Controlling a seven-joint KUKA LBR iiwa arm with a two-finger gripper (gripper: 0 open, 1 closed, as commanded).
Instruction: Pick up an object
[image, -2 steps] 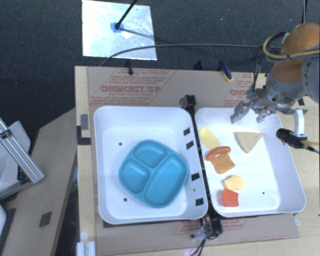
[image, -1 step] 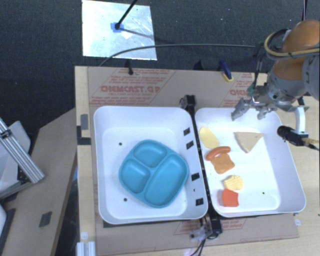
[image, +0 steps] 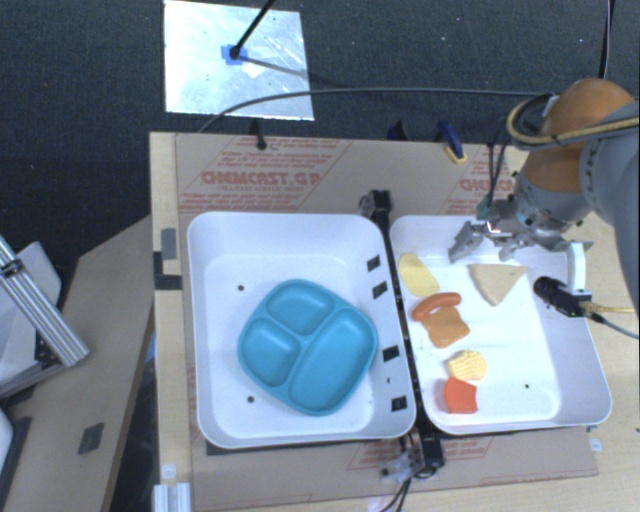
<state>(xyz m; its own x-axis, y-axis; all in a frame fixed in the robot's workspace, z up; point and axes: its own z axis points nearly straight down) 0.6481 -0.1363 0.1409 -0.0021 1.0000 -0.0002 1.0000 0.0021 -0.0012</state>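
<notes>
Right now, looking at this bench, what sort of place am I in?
Probably a robotics lab's test bench. A grey arm with an orange band reaches over two shallow white plastic bins, one holding a blue divided plastic plate, the other toy food like an orange sausage.

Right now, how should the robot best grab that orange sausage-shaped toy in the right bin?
Probably across the middle of the orange sausage-shaped toy, coming straight down. It lies flat, long and narrow, so its long sides suit the hand. An orange-brown piece touches its lower side, leaving little room there.
</notes>
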